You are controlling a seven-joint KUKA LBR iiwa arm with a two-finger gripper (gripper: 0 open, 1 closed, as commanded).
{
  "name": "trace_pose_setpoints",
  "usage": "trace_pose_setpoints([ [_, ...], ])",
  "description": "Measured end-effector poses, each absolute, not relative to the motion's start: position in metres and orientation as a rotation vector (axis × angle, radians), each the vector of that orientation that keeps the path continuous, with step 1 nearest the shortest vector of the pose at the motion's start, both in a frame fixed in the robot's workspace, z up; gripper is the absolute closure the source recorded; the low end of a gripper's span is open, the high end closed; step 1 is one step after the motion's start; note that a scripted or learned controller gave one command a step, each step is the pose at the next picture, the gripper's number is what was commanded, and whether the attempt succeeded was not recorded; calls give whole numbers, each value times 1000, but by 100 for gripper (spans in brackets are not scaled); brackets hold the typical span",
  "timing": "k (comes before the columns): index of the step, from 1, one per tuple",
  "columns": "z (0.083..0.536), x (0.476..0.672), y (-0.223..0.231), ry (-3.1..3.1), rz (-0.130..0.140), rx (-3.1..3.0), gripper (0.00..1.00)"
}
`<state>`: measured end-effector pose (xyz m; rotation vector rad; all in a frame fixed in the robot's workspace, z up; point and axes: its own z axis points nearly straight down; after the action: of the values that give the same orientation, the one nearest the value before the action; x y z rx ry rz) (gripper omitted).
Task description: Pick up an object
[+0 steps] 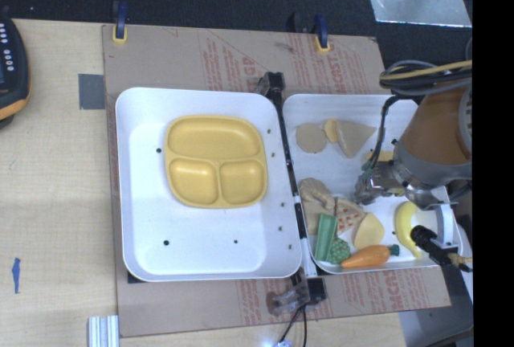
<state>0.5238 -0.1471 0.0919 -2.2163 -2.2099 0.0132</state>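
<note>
The right bin (353, 103) holds several toy foods. A tan round piece (311, 138) and two pale wedges (345, 135) lie at its far end. Nearer lie a tan mushroom-like piece (315, 193), a pizza slice (347, 215), a green stick (325, 234), a pale yellow slice (370, 230), an orange carrot (365, 257) and a yellow banana (406, 222). My gripper (370, 187) hangs low over the bin's right half, just above the pizza slice and the yellow slice. I see nothing held in it.
The left bin (144, 241) carries a yellow divided plate (215, 159). A metal clip joins the two bins at the top (271, 83) and another at the bottom (293, 297). A dark handset (11, 64) lies at the bench's far left.
</note>
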Motion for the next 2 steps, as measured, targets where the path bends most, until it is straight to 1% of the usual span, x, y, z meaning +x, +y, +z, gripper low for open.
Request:
trace_pose_setpoints([
  [1, 93, 531, -145, -2223, 3, -2218, 0],
  [2, 93, 602, -168, -2231, -2, -2219, 0],
])
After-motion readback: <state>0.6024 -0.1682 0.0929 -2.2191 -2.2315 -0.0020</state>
